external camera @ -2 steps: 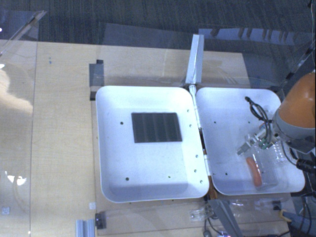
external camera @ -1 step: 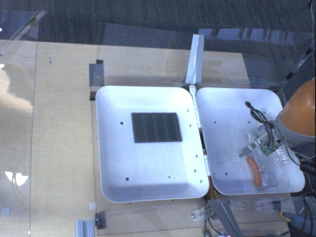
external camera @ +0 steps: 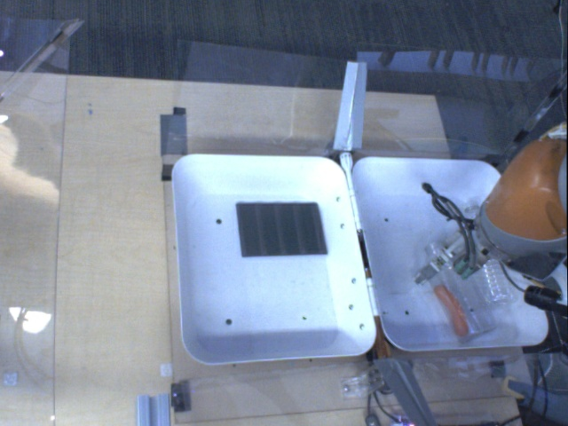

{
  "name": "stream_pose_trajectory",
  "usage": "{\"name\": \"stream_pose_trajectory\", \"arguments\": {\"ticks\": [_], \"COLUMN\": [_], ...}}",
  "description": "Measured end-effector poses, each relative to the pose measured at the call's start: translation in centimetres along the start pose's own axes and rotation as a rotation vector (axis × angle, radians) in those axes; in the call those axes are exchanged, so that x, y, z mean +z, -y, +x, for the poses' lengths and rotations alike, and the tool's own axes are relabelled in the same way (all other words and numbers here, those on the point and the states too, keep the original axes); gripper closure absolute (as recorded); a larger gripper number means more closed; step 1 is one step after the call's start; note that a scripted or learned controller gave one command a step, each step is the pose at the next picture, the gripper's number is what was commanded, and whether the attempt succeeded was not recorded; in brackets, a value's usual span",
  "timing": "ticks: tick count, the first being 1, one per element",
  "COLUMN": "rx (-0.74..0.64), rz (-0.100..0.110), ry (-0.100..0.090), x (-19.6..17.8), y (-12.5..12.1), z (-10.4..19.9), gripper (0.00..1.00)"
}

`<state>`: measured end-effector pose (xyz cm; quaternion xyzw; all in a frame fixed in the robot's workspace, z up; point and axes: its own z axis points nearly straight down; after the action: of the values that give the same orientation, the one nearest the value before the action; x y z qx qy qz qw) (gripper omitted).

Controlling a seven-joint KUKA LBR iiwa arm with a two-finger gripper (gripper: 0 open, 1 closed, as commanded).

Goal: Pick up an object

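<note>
The two-finger gripper (external camera: 441, 267) hangs low in the right white bin (external camera: 390, 193), just beside the slim orange stick (external camera: 452, 311); nothing is lifted, and its grip state cannot be told.

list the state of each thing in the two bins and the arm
dark ribbed mat: lying flat, middle of the left bin
orange carrot-like piece: lying on the right bin floor, near the front
clear plastic item: lying beside the orange piece
gripper: low over the right bin, above the orange piece
</note>
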<state>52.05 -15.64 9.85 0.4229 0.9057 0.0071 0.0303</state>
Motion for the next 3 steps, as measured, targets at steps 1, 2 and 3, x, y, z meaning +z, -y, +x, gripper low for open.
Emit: {"name": "stream_pose_trajectory", "arguments": {"ticks": [1,2,3], "rx": [-0.021,-0.046,0.006], "rz": [-0.011,-0.012,0.007], "ry": [0.019,0.018,-0.011], "x": [-0.5,-0.5,-0.3], "y": [1.1,0.5,-1.1], "z": [-0.2,0.6,1.0], "gripper": [0.00,0.00,0.00]}}
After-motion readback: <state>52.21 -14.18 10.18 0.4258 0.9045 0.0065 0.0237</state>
